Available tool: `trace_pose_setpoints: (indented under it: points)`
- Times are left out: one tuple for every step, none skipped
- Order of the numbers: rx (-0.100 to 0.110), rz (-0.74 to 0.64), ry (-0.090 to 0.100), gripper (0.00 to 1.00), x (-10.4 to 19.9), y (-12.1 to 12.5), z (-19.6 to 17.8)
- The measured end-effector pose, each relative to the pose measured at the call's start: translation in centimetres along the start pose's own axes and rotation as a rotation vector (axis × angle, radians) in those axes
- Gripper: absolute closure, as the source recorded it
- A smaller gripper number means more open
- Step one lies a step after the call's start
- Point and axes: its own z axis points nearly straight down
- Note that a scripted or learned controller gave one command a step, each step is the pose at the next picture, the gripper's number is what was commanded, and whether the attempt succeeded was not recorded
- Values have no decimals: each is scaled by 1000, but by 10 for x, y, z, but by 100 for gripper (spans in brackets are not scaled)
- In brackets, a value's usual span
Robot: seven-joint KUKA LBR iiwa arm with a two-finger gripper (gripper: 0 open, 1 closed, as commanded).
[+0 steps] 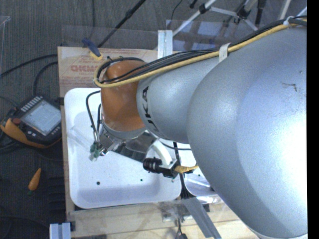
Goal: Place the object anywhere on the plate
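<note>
1 arm [209, 113] over 1 visible white bin [79, 183]; gripper hidden

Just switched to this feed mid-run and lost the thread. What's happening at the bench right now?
The grey arm reaches in from the right and hangs low over the left white bin, its orange band above the wrist. The arm's bulk covers most of the bins, so I can't make out the gripper's state, the object or the plate. A handheld controller lies on the floor left of the bench, with a small orange item nearer the camera.
</note>
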Motion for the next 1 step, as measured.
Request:
trace_pose_setpoints:
  points:
    - [-1, -165, -4, 100, -45, 40, 1]
